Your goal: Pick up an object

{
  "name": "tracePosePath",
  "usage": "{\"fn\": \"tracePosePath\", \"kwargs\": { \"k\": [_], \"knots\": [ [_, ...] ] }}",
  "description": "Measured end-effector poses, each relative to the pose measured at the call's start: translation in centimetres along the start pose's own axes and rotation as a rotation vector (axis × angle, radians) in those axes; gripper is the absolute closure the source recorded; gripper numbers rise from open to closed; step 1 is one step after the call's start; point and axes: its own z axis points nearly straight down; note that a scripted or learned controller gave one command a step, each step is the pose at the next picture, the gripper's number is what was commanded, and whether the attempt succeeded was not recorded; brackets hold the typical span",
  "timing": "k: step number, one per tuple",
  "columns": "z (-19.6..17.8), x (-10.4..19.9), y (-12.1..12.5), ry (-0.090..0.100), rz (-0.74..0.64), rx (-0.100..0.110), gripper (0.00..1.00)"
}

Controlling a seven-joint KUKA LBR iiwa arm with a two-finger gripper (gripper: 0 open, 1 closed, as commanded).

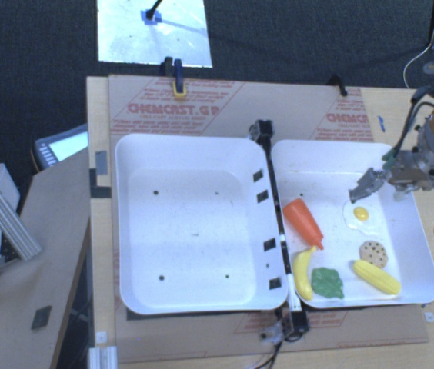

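Nearest the camera, at the front of the right bin (425,271), a banana (303,274), a green leafy piece (328,282) and a corn cob (377,277) are seen; banana and green piece are touching, and the corn lies apart to the right. Just behind the corn a cookie (372,253) is laid flat. An orange carrot (304,220) is angled near the divider between bins, its lower end just above the banana. A fried egg (359,215) is placed mid-bin, right of the carrot. Gripper (368,184) is positioned just above and behind the egg, reached in from the right; nothing is seen between the fingers, and whether they are released or clenched cannot be told. Left bin (136,206) is located alongside.
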Motion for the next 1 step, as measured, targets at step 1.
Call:
{"fn": "tracePosePath", "kwargs": {
  "k": [1],
  "knots": [
    [-3.57, 10.17, 11.36, 0.002, -0.013, -0.013, 0.0]
  ]
}}
